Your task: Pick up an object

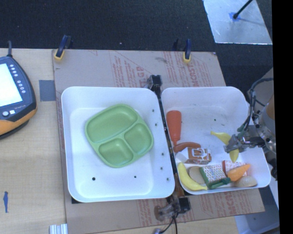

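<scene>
**Claw low over right bin; toy food undisturbed in its near half**

The arm enters from the right edge of the camera view. Its claw (235, 145) sits low over the right bin (203, 95), near that bin's right wall. Whether the claw is open or closed cannot be told: the fingers are too dark and small to separate, and no object is seen between them.

Right bin contents, all in the near half:
- An orange carrot (174, 125) lies lengthwise just beside the divider between the bins.
- A brown sausage-like piece (185, 147) lies below the carrot, touching a white-and-brown item (200, 156).
- A yellow banana (188, 179) curves along the near left corner.
- A patterned block with a green edge (214, 175) lies just right of the banana.
- A small orange piece (236, 172) and a pale rounded piece (245, 181) lie near the near right corner.
- A yellow piece (221, 136) lies just left of the claw, and another yellow piece (233, 155) just below it; contact with either cannot be told.

The left bin (73, 140) holds a green divided plate (119, 134), tilted diagonally, near its centre.

Both bins rest on a cardboard sheet (111, 67) clamped to the tabletop (29, 180). A teach pendant (9, 97) lies at the far left.
</scene>
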### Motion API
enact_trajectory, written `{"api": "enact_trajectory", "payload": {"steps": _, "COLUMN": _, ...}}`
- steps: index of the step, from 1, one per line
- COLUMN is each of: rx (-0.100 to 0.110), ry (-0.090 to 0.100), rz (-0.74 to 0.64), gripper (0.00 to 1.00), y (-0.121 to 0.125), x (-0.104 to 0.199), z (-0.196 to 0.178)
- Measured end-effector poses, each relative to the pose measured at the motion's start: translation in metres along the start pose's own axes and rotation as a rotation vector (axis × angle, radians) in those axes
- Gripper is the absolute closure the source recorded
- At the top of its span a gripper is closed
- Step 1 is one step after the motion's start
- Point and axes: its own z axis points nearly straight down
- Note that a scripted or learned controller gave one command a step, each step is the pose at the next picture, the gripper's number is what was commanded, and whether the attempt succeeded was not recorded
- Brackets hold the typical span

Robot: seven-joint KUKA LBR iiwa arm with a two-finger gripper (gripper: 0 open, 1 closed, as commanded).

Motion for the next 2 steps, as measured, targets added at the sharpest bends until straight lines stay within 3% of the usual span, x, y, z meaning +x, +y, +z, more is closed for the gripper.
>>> {"api": "enact_trajectory", "payload": {"steps": 1, "rx": -0.002, "ry": 0.0, "rz": 0.0, "gripper": 1.0, "y": 0.032, "x": 0.061, "z": 0.079}}
{"api": "enact_trajectory", "payload": {"steps": 2, "rx": 0.001, "ry": 0.002, "rz": -0.002, "gripper": 1.0, "y": 0.047, "x": 0.123, "z": -0.001}}
